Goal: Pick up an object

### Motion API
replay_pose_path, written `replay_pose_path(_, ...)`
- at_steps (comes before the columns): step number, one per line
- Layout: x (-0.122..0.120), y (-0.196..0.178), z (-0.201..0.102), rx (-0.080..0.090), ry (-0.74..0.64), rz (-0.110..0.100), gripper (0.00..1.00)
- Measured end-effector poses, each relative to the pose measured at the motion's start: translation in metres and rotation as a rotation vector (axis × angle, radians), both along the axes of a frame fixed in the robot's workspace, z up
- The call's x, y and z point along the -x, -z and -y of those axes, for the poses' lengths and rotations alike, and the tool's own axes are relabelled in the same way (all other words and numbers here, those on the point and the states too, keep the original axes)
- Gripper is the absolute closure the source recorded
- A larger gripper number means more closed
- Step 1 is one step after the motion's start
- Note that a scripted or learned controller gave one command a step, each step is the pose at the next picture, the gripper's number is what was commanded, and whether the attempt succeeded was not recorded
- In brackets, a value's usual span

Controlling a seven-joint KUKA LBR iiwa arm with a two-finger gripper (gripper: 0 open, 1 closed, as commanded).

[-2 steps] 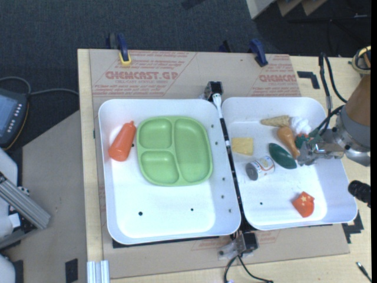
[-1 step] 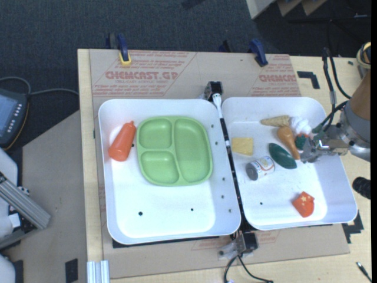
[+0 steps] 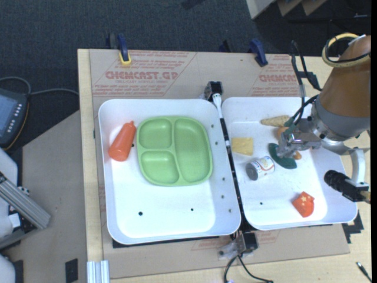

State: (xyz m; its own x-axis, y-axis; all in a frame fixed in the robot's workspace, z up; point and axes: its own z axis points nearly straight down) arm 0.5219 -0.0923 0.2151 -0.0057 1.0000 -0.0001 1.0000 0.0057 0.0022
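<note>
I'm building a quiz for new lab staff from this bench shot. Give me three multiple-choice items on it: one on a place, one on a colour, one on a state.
1. Where does the green divided plate lie?
A. In the left bin
B. In the right bin
C. On the cardboard outside both bins

2. What colour is the bottle-shaped object beside the plate?
A. Blue
B. Orange
C. Black

3. How does the small can rest in the right bin?
A. Standing on the plate
B. Stacked on the red block
C. Lying on its side on the bin floor

Answers:
1. A, the plate sits inside the left bin, near its upper middle.
2. B, it is orange all over and lies just left of the plate.
3. C, its round end faces sideways, and it lies apart from the red block.
</note>
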Motion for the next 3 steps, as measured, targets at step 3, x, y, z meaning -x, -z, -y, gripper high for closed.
replay_pose_path(3,-0.060,-0.020,-0.138,-0.001,0.001,0.003,1.00)
